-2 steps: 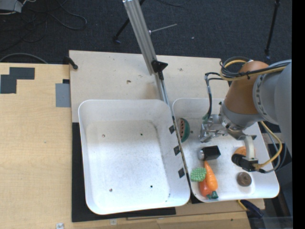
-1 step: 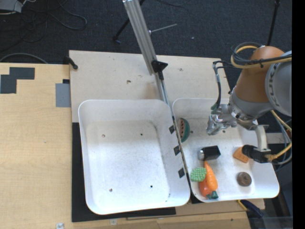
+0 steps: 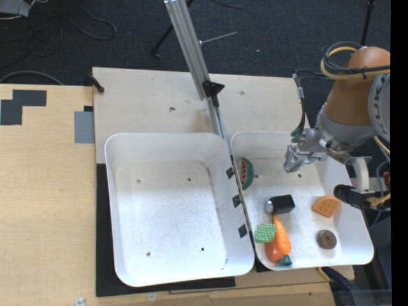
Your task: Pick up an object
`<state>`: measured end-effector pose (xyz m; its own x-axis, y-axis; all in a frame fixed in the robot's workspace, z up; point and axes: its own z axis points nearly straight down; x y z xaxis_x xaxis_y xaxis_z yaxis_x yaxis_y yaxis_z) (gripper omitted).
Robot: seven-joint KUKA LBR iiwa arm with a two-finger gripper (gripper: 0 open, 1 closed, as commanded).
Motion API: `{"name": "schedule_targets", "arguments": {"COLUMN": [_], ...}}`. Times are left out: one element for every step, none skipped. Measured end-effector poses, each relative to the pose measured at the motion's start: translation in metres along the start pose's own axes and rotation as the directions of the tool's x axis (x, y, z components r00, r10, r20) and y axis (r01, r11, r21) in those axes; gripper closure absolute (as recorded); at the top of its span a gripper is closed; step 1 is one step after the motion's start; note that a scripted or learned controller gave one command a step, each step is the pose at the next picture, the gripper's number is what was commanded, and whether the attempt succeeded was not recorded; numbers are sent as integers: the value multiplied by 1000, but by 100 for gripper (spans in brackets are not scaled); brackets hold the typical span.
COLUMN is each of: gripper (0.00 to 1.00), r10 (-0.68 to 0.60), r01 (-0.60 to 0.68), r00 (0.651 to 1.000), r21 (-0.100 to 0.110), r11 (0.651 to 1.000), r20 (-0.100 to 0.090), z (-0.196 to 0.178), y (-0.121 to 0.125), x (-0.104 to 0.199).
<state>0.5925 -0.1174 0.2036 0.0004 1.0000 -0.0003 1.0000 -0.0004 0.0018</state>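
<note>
My gripper (image 3: 292, 162) hangs over the upper middle of the right bin (image 3: 268, 142), with nothing visible between its fingers. Below it lie a black and silver block (image 3: 280, 204), an orange waffle-like piece (image 3: 326, 206) and a small brown disc (image 3: 327, 238). A toy carrot (image 3: 281, 235) lies next to a green knobbly piece (image 3: 264, 233) near the bin's front left, with something red (image 3: 272, 252) under the carrot. A watermelon slice (image 3: 245, 172) leans against the bin's left wall.
The left bin (image 3: 166, 209) sits beside the right one, with a divider with black clips (image 3: 233, 190) between them. A slanted aluminium post (image 3: 191, 50) rises behind the bins. The arm's orange band (image 3: 357, 88) stands at the right.
</note>
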Motion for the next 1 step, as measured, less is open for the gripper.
{"name": "schedule_targets", "arguments": {"gripper": [100], "r10": [-1], "r01": [1], "r00": [1000], "r21": [-2], "r11": [1000], "r20": [0], "z": [-58], "y": [8], "x": [5]}}
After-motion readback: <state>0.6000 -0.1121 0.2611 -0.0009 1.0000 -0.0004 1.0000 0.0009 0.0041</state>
